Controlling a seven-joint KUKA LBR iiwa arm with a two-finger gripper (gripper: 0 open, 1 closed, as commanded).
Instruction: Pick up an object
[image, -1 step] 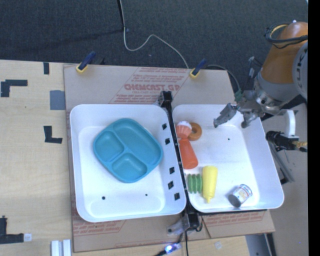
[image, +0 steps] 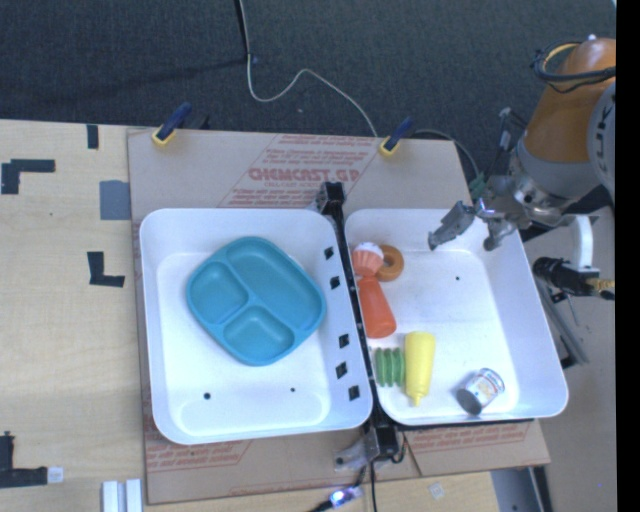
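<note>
From my remote seat I see the gripper (image: 470, 230) hanging over the far right part of the right bin (image: 520, 300), its two fingers spread apart with nothing between them. The objects I could pick lie well apart from it, along that bin's left wall and near edge: an orange bottle (image: 377, 308) lying flat, a small brown ring (image: 390, 263) touching its capped end, a yellow bottle (image: 419, 366) just beside a green ribbed piece (image: 387, 366), and a small metal can (image: 480, 390) on its side in the near right corner. In the left bin (image: 170, 330) sits a blue divided plate (image: 256, 300).
</note>
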